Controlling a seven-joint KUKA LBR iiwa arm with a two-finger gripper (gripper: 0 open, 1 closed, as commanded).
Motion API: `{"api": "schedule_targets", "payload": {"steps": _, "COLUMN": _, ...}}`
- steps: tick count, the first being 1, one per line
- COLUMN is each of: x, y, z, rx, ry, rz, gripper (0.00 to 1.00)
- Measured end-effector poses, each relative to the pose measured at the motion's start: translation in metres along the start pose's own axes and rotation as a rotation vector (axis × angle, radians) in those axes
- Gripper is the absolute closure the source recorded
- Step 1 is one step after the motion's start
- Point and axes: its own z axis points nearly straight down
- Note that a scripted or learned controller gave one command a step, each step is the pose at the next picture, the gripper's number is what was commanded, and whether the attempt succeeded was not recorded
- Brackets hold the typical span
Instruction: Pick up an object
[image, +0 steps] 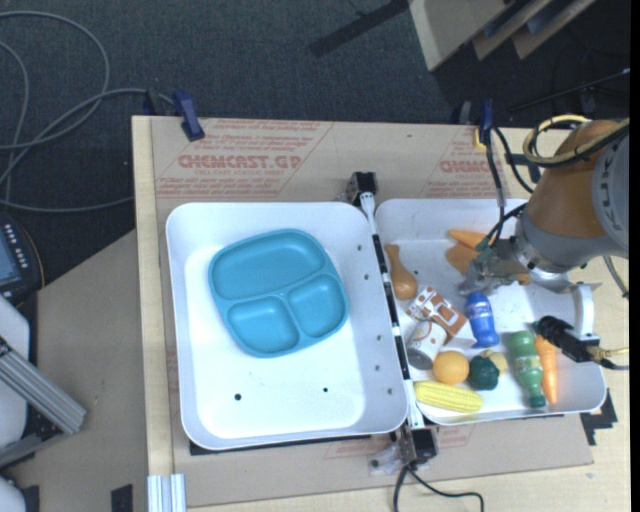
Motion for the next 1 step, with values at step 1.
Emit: {"api": "schedule_targets", "payload": {"steps": 1, "x": 0.0745, "y": -0.0397, "z": -0.0978, "rx": -0.005, "ry": 0.003, "rz": -0.007, "gripper": 1.0}}
